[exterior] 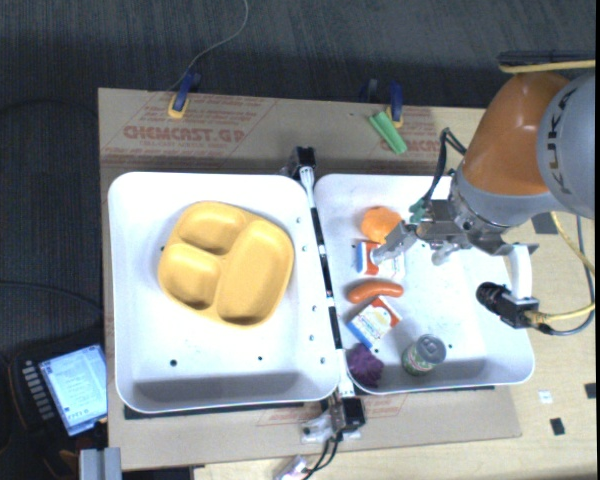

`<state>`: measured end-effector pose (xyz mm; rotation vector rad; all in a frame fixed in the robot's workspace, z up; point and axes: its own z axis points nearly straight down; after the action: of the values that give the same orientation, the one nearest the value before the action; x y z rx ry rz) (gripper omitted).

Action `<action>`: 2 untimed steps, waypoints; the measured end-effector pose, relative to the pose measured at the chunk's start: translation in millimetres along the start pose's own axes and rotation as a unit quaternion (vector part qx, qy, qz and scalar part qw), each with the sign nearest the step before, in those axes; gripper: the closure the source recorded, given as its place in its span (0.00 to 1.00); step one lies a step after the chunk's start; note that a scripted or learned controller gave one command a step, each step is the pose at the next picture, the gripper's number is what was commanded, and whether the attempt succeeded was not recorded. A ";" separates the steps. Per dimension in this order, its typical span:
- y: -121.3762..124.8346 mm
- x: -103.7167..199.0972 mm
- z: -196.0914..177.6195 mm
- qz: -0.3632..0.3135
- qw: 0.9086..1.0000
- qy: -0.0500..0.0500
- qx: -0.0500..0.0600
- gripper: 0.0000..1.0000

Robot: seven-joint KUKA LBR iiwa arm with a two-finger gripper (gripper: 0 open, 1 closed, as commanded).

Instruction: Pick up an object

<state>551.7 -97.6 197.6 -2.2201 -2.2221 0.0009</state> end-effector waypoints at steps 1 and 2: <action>43.4 -7.0 108.7 0.000 1.000 -0.001 -0.005 0.00; 43.4 -7.6 99.0 0.000 1.000 -0.001 -0.005 1.00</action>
<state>595.1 -105.1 98.6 -2.2267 -2.2273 -0.0075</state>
